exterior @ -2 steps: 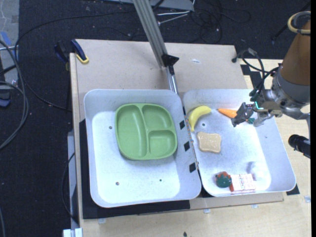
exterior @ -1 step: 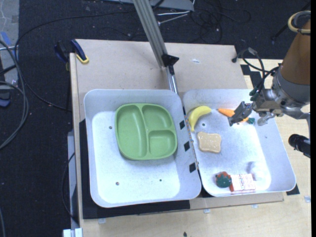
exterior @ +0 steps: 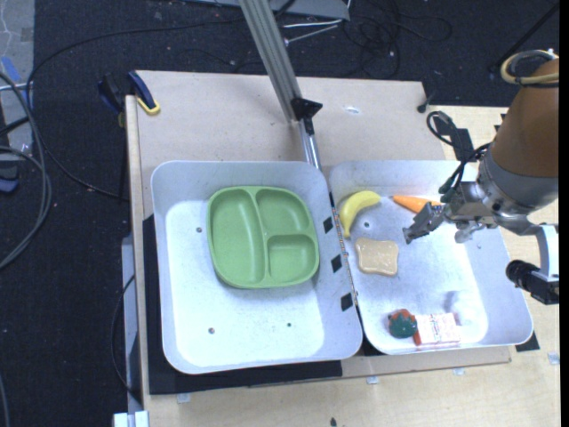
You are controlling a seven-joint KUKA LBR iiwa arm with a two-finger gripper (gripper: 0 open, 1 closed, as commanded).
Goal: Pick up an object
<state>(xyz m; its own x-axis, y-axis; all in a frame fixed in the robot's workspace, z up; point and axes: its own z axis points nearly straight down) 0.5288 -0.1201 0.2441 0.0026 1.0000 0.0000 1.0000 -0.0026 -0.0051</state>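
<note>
The right bin [exterior: 498, 314] holds a yellow banana [exterior: 356, 208], an orange carrot [exterior: 410, 203], a slice of toast [exterior: 378, 257], a small green and red toy [exterior: 403, 324] and a red and white box [exterior: 437, 329]. My gripper [exterior: 439, 233] hangs over this bin's upper middle, just right of and below the carrot and to the right of the toast. Its two dark fingers [exterior: 418, 230] stand spread apart, open, with nothing between them.
The left bin [exterior: 178, 327] carries a green divided plate [exterior: 264, 237]. A metal pole [exterior: 276, 52] slants down to the seam between the bins. The grey arm with its orange band [exterior: 532, 118] fills the right side above the right bin.
</note>
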